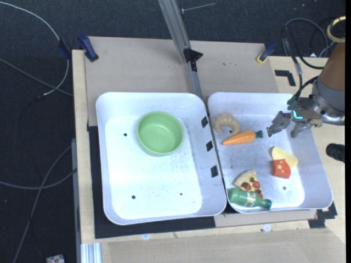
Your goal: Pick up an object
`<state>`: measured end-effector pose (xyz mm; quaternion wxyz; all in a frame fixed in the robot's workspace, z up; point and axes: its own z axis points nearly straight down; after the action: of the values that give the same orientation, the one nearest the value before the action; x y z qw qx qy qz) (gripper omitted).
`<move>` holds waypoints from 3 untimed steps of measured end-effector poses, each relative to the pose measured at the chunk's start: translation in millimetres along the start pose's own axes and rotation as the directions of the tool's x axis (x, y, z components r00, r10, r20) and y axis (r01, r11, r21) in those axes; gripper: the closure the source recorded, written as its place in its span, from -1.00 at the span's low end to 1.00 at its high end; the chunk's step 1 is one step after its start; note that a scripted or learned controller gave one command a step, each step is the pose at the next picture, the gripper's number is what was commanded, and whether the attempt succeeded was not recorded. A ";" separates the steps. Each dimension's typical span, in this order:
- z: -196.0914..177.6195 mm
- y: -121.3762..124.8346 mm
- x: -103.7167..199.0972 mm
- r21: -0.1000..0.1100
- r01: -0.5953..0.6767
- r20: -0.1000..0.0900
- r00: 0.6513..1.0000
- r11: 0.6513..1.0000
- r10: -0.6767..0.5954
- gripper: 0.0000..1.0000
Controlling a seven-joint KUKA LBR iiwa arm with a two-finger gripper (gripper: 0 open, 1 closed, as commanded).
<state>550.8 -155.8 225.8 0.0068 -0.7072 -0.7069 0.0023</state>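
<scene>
I see my pincer (287,124) spread apart and empty, hovering low over the right white plastic bin (318,163), just right of the orange plastic carrot (239,138), my likeliest pick. The tan toy croissant (226,123) lies behind it; the red-and-yellow wedge (282,162) lies nearer me.

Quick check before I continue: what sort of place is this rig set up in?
Probably a robotics lab bench set up for pick trials, not a kitchen. Two white bins sit on a wooden board held by blue clamps, loose cables run over dark carpet, and the food, such as the carrot, looks like toys.
</scene>
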 end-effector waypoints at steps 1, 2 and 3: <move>-3.0 1.2 -0.1 -0.006 0.001 0.001 1.000 1.000 -0.001 -1.00; 39.5 -0.2 1.2 0.000 0.000 0.000 1.000 1.000 0.000 -1.00; 87.4 7.1 -0.7 0.002 -0.001 0.000 1.000 1.000 0.001 -1.00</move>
<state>556.8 -156.0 138.3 0.0076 -0.7075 -0.7066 0.0028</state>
